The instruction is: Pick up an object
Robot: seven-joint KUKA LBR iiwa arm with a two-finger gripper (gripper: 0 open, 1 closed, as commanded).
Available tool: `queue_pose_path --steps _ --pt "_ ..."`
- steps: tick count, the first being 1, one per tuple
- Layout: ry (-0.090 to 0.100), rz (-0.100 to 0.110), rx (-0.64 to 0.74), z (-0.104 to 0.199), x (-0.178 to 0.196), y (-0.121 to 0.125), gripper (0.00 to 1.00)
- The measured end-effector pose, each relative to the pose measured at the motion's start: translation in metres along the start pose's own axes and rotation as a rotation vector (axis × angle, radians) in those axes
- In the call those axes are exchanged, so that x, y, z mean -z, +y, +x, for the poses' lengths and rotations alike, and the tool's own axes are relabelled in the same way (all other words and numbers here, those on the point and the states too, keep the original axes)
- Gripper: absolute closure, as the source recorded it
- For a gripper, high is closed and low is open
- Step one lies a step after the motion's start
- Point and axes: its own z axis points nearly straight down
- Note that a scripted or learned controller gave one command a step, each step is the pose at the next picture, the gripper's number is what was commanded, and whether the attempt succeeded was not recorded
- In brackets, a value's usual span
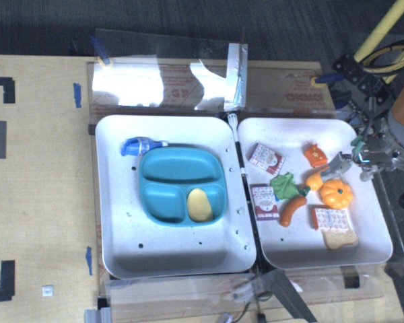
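Note:
My gripper (355, 159) hangs over the right edge of the right bin (380, 244), just above and to the right of an orange toy pumpkin (336, 194). A small orange fruit (314, 180) lies next to the pumpkin. Also in this bin are a red-orange piece (316, 155), a green leafy toy (283, 184), an orange-red sausage shape (291, 211), two small red-and-white cartons (265, 158) (263, 202), and a bread slice (339, 237) under a red patterned packet (329, 218).
The left bin (114, 200) holds a blue divided plate (182, 165) with a yellow oval toy (200, 205) in its lower right compartment. A small blue object (136, 145) lies at the plate's upper left. Cables and a yellow tube (384, 25) hang at the upper right.

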Motion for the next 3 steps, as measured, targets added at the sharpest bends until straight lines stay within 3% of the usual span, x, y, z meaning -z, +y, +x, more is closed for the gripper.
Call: queue_pose_path --steps 1,2,3 --pt "-0.002 -0.007 0.004 -0.015 -0.117 0.029 0.0" --pt "0.006 -0.009 -0.001 -0.037 -0.137 0.061 0.0" --pt "-0.001 -0.008 -0.002 -0.04 -0.129 0.06 1.0"
